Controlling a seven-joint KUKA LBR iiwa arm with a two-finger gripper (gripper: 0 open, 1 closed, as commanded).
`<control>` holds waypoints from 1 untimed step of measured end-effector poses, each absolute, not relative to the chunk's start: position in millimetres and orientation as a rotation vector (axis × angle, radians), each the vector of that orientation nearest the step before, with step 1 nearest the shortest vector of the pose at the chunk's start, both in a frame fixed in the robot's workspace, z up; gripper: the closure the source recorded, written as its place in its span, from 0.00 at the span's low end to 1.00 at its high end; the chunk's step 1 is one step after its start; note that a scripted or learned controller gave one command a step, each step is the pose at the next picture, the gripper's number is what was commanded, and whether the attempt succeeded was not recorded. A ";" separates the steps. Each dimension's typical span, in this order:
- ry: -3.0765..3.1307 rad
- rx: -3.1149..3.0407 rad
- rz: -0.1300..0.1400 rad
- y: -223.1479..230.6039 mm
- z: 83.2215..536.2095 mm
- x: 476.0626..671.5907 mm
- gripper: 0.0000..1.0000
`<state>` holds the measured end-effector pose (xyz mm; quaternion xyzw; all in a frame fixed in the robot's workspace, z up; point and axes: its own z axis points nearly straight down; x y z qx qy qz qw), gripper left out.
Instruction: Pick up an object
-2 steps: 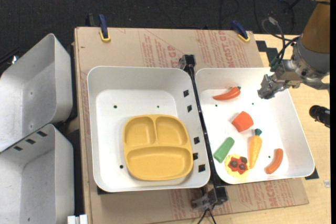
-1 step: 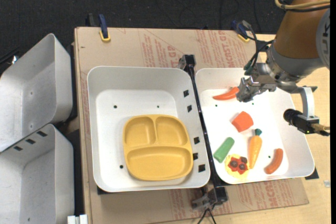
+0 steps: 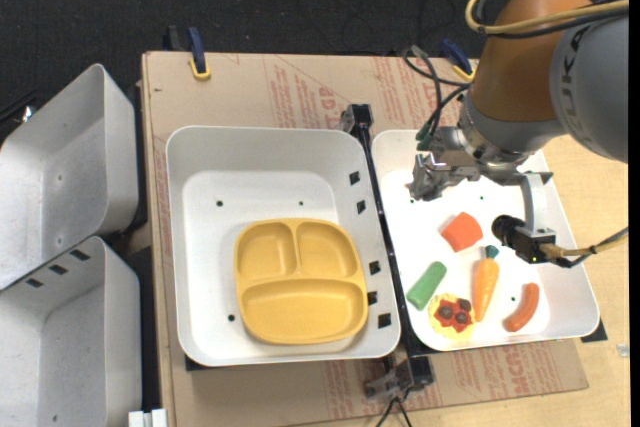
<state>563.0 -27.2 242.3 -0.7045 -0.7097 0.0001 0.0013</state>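
Note:
The right bin (image 3: pixel 566 267) holds several toy foods: an orange-red block (image 3: pixel 462 231), a green piece (image 3: pixel 426 284), a carrot (image 3: pixel 485 283), a red sausage (image 3: pixel 521 307) and a small pizza slice (image 3: pixel 452 313). My gripper (image 3: pixel 432 179) hangs over the bin's far left part, up and to the left of the orange-red block and apart from it. Nothing shows between its fingers. The grey arm with its orange band (image 3: pixel 530 35) covers the bin's far right corner.
A yellow divided plate (image 3: pixel 300 280) lies in the left bin (image 3: pixel 200 145). A black divider with clips (image 3: pixel 372 215) runs between the bins. Two spare white bins (image 3: pixel 60 165) lean off the bench's left side. A black fitting (image 3: pixel 512 235) on a grey bracket sits beside the carrot.

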 end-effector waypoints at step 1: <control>-2.230 -2.211 -0.002 37.0 242.2 565.3 1.00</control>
